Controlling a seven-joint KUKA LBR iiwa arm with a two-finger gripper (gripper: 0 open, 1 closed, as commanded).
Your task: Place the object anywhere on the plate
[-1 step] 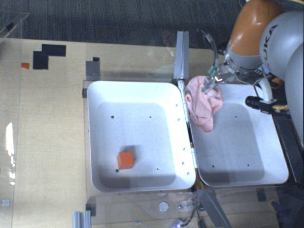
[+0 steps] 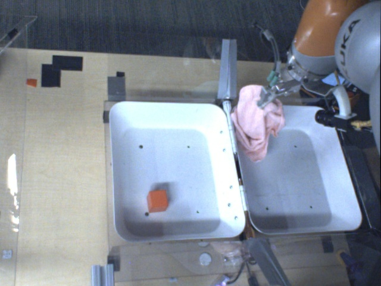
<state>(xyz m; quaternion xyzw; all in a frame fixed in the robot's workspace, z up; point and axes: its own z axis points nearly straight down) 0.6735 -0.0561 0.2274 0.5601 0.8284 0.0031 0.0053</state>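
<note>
A pink cloth (image 2: 256,123) hangs crumpled from my gripper (image 2: 266,98), whose fingers are shut on its upper part. The cloth dangles over the far left corner of the right bin (image 2: 303,183), close to the divider between the two bins. A small orange block (image 2: 158,201) lies on the floor of the left bin (image 2: 169,168), near its front left. The arm comes in from the upper right, its orange band (image 2: 324,14) above the wrist.
A metal post (image 2: 226,70) stands at the far end of the divider, just left of the cloth. Black markers (image 2: 59,69) and a small orange square (image 2: 31,83) lie on the wooden bench at the far left.
</note>
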